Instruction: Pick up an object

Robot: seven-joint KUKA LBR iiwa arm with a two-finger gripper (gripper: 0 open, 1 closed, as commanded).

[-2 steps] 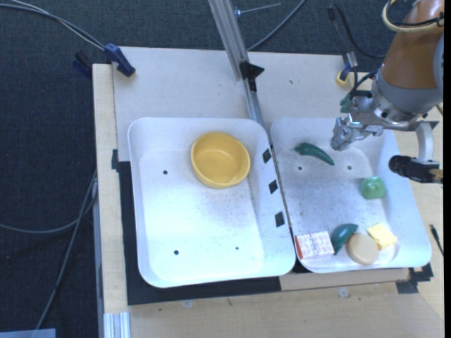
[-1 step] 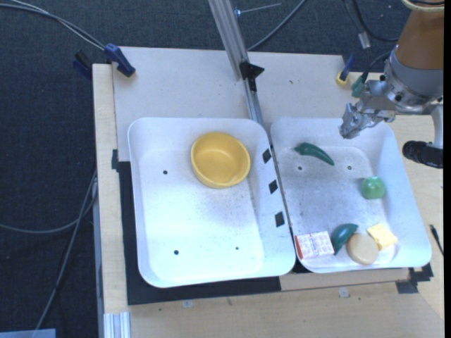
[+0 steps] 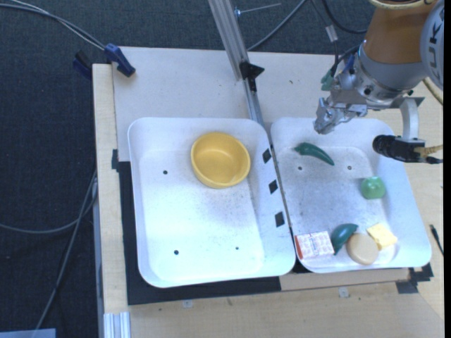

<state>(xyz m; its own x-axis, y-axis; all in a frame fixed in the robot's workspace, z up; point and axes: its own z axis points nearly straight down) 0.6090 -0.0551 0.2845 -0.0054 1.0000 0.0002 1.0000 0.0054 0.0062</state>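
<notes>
My gripper point(image 3: 325, 122) hangs over the far edge of the right bin point(image 3: 331, 210), a little above and to the right of a dark green curved pepper point(image 3: 315, 153). Nothing shows between its fingers. A light green ball point(image 3: 373, 187) lies near the bin's right wall. Along the near edge sit a red-and-white carton point(image 3: 314, 245), a teal piece point(image 3: 344, 235), a tan round piece point(image 3: 362, 248) and a yellow block point(image 3: 382, 236).
A yellow bowl point(image 3: 220, 160) stands in the far part of the left bin point(image 3: 197, 252). A metal pole point(image 3: 232, 27) slants up from the bench between the bins. Black clips line the divide between the bins.
</notes>
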